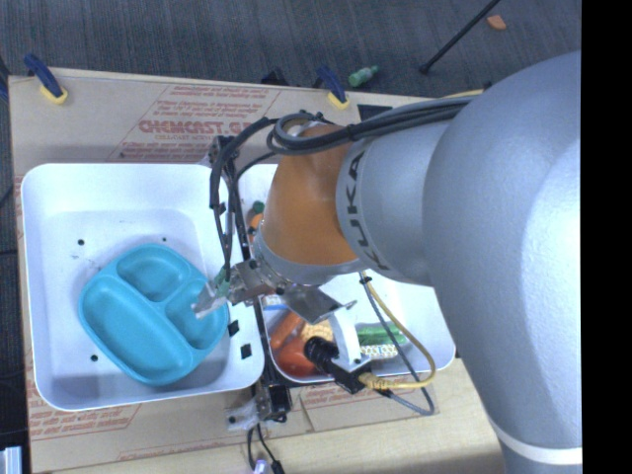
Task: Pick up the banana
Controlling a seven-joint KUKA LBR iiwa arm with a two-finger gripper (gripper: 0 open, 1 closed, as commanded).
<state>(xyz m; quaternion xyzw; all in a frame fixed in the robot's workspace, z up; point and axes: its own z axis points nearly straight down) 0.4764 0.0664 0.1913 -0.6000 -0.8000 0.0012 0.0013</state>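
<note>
Blue plastic, a divided tray (148,309), lay in the left bin (59,265). Over the right bin (434,349) the grey arm (444,186) and its orange band (306,210) blocked most contents; the banana could not be made out. The gripper (212,299) hung at the tray's edge, its state impossible to tell.

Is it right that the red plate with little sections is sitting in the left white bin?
Not quite. The plate with sections is blue, not red, as the camera view shows. It does sit in the left white bin, just as you said.
</note>
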